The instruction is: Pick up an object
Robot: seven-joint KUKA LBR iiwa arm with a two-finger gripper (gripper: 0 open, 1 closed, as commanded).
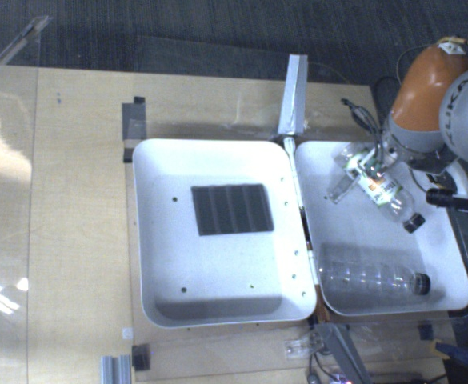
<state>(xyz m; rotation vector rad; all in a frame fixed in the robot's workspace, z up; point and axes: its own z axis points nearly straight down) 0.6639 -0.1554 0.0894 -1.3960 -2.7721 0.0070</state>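
Clear plastic crowds the jaws [360,169], a small bottle [390,198] lying just beside them; whether they grip it, I cannot tell. Nearer the camera, a larger clear bottle [374,280] lies untouched. Nothing looks lifted yet.

A robotics lab: a wooden bench [66,238] bears two white bins [150,214].

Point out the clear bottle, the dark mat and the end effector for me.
Bottle [374,279], camera view: middle of its clear body.
Mat [232,209], camera view: centre of the ribbed surface.
End effector [360,172], camera view: midway between its fingertips.
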